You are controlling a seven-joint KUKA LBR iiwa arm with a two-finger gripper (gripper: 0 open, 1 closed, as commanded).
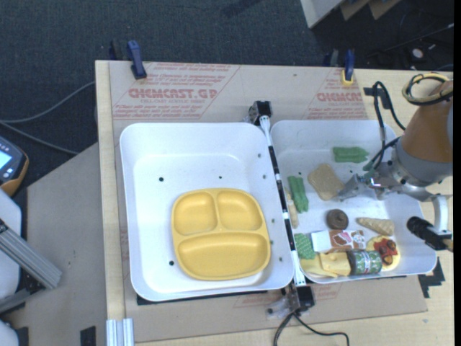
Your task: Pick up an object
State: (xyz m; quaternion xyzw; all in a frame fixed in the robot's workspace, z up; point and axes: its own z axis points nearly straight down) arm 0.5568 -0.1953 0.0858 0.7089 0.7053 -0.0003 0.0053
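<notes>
A tan bread slice (325,182) is seen in the right bin (317,132), just left of the gripper (358,185), whose finger opening cannot be told and which visibly holds nothing.

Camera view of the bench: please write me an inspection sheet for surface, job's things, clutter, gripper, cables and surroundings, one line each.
Surface: brown board with red print, bearing the left bin and the right bin.
Job's things: in the right bin, green block, tan bread slice, green strip, brown round piece, can, yellow pieces.
Clutter: yellow divided plate in the left bin.
Gripper: gripper low over the right bin near the bread slice; holds nothing visible.
Cables: black cable at the front edge.
Surroundings: dark carpet; blue clamps on the back edge.
</notes>
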